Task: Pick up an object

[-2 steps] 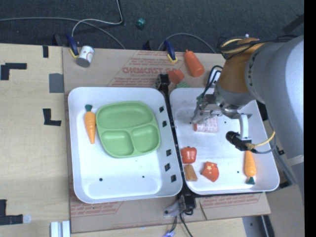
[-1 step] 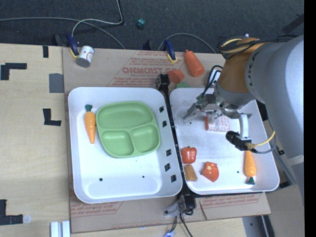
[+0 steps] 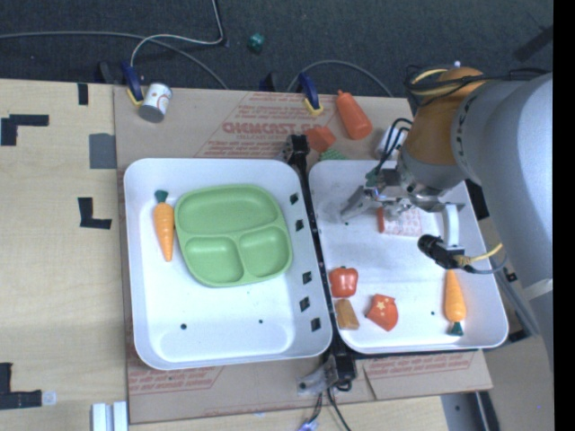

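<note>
We see the gripper low in the right white bin, its fingers spread with nothing between them. The red plastic pepper lies below it, toward the bin's front. We judge nothing picked yet.

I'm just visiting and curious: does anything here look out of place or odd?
Yes. An orange toy carrot lies on the cardboard behind the right bin, outside both bins, while similar toy carrots sit inside them.

even, fairly bright overhead light, soft faint shadows, mild glare on the white bins, slightly grainy.
</note>
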`<state>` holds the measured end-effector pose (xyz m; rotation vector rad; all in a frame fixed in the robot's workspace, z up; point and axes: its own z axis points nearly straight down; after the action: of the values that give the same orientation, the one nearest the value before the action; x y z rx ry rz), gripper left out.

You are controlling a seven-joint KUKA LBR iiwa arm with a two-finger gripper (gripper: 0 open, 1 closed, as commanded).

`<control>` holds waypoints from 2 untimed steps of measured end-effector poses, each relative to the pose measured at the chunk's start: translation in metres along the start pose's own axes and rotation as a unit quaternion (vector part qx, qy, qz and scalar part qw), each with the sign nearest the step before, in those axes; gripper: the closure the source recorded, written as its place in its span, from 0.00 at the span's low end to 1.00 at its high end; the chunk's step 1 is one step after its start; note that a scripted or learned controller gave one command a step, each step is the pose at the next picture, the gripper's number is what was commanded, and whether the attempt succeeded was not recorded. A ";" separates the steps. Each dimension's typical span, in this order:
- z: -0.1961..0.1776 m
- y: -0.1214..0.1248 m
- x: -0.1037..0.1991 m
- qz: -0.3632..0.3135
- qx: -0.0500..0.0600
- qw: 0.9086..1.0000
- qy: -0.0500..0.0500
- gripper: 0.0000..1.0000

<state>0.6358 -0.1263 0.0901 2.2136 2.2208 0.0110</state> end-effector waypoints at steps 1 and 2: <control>0.006 0.033 0.031 0.000 0.004 1.000 0.000 0.00; 0.006 0.033 0.031 0.001 0.004 1.000 -0.001 0.00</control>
<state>0.6685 -0.0954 0.0849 2.2180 2.2228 -0.0015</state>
